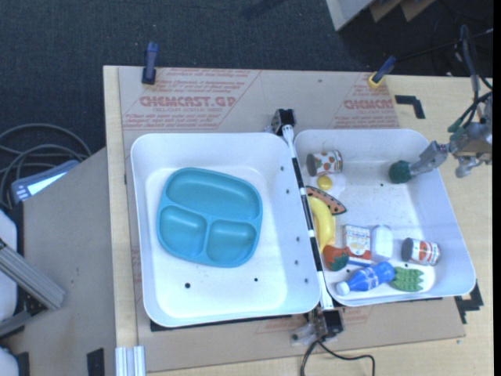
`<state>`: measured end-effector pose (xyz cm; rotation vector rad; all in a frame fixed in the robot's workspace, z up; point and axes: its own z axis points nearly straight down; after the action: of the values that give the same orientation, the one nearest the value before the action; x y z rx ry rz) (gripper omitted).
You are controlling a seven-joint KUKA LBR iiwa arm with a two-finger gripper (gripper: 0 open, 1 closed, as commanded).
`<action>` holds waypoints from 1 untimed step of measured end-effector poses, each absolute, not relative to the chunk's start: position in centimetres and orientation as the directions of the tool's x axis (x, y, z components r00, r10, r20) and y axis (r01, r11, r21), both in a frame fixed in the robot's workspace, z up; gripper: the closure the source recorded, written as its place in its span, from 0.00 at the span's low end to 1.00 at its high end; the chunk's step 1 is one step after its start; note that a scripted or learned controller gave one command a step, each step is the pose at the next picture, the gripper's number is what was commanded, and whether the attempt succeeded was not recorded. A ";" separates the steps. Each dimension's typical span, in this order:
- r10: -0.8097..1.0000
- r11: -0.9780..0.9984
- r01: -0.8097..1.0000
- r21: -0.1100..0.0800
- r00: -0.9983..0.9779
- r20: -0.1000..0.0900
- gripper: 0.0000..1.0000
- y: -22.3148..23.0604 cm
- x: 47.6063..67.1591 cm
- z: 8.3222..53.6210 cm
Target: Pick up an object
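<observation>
A: Start big. What is on the surface [235,92]?

B: Two white bins. The left bin [149,210] has one blue divided plate [210,216], set left of its centre. The right bin [438,202] has all the small things.

A: Which would you pick?

B: My guess is the dark green ball [400,171], in the bin's upper right. The gripper [427,161] sits just beside it at the frame's right edge, and I cannot tell how wide it stands or whether it touches.

A: How would it handle?

B: It looks light and round, likely to roll off under a skewed pinch. Close across its middle. The banana [320,219], along the left wall, seems firm. Take it across the mid-length.

A: Counts?

B: One banana, one blue bottle [368,278] lying near the lower rim, one green toy [410,279] beside it, two small cans [326,162] [422,251], one white box [358,240] with a white piece touching it, and one red and green item [336,257], too small to name.
</observation>
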<state>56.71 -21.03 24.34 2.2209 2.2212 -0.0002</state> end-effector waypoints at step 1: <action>1.000 0.004 1.000 0.000 -0.004 0.006 0.00 -21.9 59.1 9.5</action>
<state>59.13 -21.92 9.50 2.2200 2.2284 0.0066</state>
